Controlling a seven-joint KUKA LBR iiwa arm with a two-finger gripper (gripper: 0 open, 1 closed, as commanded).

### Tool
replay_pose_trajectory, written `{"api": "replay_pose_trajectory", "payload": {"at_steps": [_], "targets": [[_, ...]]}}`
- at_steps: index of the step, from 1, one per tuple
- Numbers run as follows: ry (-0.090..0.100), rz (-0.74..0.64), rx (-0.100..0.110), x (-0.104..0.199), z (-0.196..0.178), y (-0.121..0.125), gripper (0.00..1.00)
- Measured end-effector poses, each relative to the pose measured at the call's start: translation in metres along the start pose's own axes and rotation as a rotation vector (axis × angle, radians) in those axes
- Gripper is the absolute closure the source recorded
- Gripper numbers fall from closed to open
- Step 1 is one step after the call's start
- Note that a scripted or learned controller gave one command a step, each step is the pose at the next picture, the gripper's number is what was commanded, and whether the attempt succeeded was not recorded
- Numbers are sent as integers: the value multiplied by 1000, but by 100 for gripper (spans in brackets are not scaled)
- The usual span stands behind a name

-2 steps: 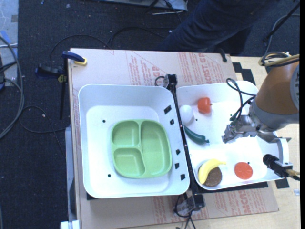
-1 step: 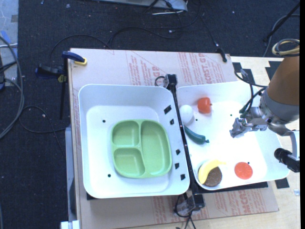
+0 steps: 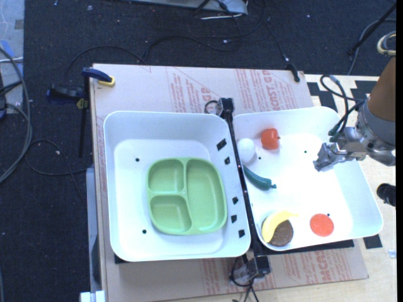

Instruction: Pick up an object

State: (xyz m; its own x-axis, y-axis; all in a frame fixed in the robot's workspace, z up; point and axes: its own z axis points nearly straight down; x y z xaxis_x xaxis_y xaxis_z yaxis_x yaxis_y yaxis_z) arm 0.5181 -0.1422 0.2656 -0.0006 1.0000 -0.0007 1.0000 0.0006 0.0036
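- While no single item is singled out by the task, the right white bin (image 3: 371, 214) carries the candidates: a small red-orange rounded object (image 3: 270, 139) near its far wall, a white egg-shaped ball (image 3: 245, 148) just left of it by the divider, a curved teal strip (image 3: 257, 178) lying flat below the ball, a yellow crescent piece (image 3: 275, 221) touching a brown speckled round object (image 3: 283, 233) at the near wall, and a flat red-orange disc (image 3: 322, 224) to their right.
- Nothing lies on top of any of these; they sit apart, except the yellow and brown pair.
- Left white bin (image 3: 119, 187) bears a pale green three-compartment tray (image 3: 187, 195); both bins rest on the cardboard-covered bench (image 3: 164, 83).
- Reaching in from the right, the grey arm tilts its pincer (image 3: 325, 158) over bare bin floor, between the rounded object and the disc, grasping nothing; whether it is released or clenched cannot be told.
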Motion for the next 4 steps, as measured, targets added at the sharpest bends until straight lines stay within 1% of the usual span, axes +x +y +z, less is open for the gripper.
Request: {"api": "replay_pose_trajectory", "payload": {"at_steps": [1, 2, 3, 4], "targets": [[1, -3, 4, 44, 10, -3, 100], [2, -4, 4, 95, 9, 8, 100], [1, -3, 5, 149, 24, 16, 100], [2, -4, 4, 205, 19, 17, 100]]}}
